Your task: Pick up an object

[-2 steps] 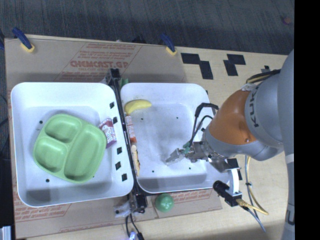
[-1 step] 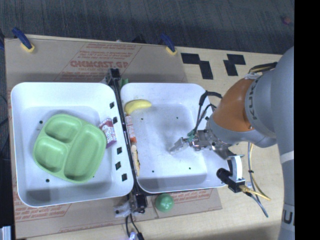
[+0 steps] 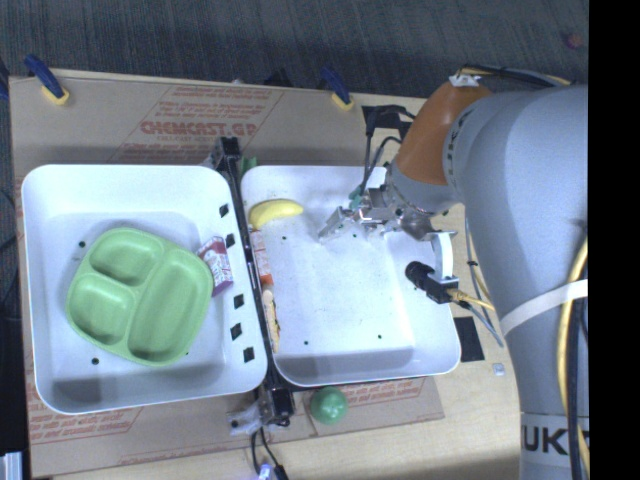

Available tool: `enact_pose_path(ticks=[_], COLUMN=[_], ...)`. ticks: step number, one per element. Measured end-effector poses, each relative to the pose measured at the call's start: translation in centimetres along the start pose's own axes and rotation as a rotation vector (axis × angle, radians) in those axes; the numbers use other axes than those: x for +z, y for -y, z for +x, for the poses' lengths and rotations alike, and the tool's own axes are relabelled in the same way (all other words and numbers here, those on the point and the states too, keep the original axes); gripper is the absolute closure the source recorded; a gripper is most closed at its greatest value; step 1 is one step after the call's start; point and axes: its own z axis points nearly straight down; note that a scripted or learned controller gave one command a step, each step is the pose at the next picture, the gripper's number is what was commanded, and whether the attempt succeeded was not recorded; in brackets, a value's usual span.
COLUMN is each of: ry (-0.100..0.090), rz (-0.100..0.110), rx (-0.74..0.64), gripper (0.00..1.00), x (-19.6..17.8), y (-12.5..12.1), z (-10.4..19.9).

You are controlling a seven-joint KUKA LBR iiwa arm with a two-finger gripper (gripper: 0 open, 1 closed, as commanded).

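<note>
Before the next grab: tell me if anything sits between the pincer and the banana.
Nothing visible does. The pincer hangs over the right bin, and the banana lies just to its left by the bin's far left corner, with bare white floor between them.

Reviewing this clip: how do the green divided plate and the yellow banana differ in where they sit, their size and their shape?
The green divided plate lies in the left bin; the yellow banana lies in the right bin, near its far-left corner. The plate is much larger than the banana. The plate is broad and flat with three compartments; the banana is a short curved piece. The gripper hovers close to the banana, far from the plate. Both rest on white bin floors.
</note>
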Motion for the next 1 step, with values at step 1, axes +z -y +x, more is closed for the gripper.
enact_pose_path(ticks=[1], ry=[0.000], rz=[0.002], rx=[0.001], gripper=[0.00], x=[-5.96], y=[9.85], z=[-2.08])
